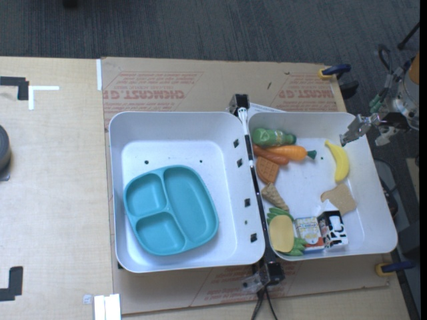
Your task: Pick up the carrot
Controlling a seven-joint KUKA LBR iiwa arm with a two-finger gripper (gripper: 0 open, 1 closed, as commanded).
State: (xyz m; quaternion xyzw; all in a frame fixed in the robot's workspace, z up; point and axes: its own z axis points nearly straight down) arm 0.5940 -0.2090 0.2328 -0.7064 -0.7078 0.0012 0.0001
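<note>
Carrot (285,153) lying in far left part of right bin (373,199), just near of green bottle (273,137), touching waffle piece (267,170), leafy end pointing right toward banana (339,161). Gripper (365,129) positioned over right bin's far right rim, well apart from carrot, nothing between fingers; finger spread cannot be told. Blue divided plate (172,209) resting in left bin (133,132).
</note>
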